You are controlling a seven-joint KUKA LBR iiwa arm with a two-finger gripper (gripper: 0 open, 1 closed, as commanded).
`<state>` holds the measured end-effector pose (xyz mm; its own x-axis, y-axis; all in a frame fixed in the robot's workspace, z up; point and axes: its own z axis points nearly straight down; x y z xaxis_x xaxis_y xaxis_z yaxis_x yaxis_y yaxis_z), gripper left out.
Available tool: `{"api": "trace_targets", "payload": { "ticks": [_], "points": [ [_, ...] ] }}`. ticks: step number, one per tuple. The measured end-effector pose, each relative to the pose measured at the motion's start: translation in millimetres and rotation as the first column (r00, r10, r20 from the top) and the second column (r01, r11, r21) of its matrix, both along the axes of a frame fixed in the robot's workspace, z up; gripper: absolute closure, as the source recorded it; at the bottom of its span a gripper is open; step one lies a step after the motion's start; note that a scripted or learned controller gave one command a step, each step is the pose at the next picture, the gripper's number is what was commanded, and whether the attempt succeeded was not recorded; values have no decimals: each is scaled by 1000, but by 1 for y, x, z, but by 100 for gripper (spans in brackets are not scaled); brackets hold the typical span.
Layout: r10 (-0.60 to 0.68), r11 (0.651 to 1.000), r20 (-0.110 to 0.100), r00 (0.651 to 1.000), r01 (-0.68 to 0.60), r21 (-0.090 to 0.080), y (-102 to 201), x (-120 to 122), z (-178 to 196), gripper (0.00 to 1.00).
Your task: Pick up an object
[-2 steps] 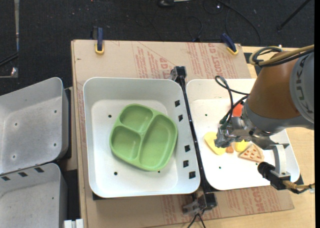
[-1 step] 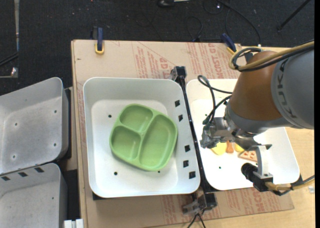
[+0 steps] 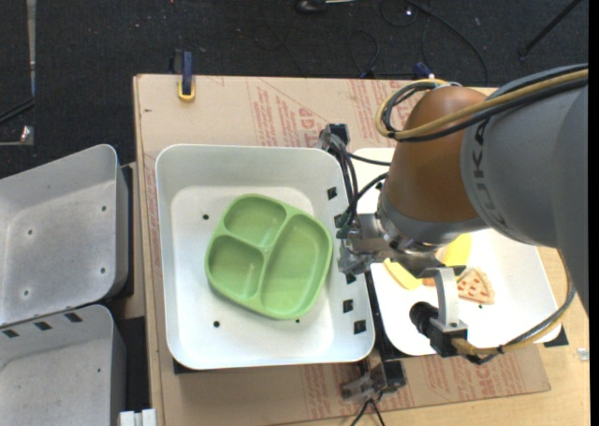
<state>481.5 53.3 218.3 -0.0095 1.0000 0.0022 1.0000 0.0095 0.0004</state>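
Note:
A green divided plate (image 3: 270, 255) with three compartments lies in the left white bin (image 3: 187, 190), slightly tilted in the view. In the right white bin (image 3: 524, 293) I see a toy pizza slice (image 3: 474, 287) and a yellow piece (image 3: 456, 250) partly hidden under the arm. My gripper (image 3: 351, 254) hangs low over the wall between the two bins, right beside the plate's right edge. The wrist and the orange band (image 3: 440, 148) cover much of the right bin.
The bins sit on a brown board (image 3: 243, 106). Grey perforated trays (image 3: 56, 227) stand to the left of the bench. Black clips (image 3: 335, 135) line the divide between the bins. Cables lie on the dark floor behind.

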Motion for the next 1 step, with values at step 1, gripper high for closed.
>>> {"api": "trace_targets", "payload": {
  "ticks": [1],
  "points": [
    [-1, 1000, 0, 1000, 1, -1, 44, 8, 2, 100]
  ]
}}
